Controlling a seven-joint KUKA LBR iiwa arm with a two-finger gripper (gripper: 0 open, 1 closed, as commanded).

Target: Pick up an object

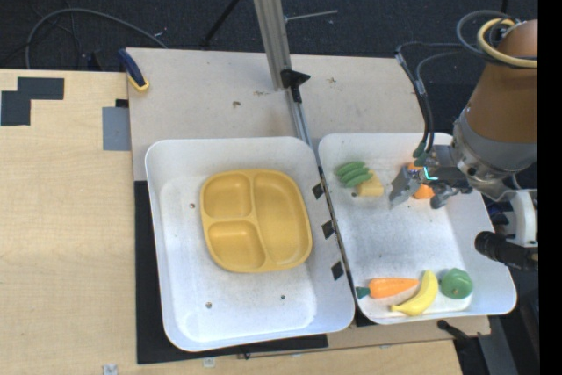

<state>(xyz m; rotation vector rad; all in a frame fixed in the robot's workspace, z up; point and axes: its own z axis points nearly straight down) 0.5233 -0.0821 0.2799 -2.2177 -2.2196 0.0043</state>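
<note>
- So our hand [420, 189] sits low over the upper part of the right bin [395, 228], coming in from the right. Its fingers look spread, and we can't see anything pinched between them.
- Closest candidate: a small orange thing [422, 192] right at the fingertips, partly hidden by them, so we can't say what it is or whether it's touching.
- Just to the left sit a green piece [352, 172] and a pale yellow chunk [371, 186], touching each other.
- Well apart, along the near wall: a carrot [392, 286], a banana [420, 294] and a green round thing [455, 283], packed tight.
- We'd go for the orange thing: centre the fingers either side, drop straight down, close slowly.
- Main risk we see is nudging it away instead of trapping it.
- The yellow divided plate [256, 219] in the left bin [176, 294] is too flat to bother with.
</note>
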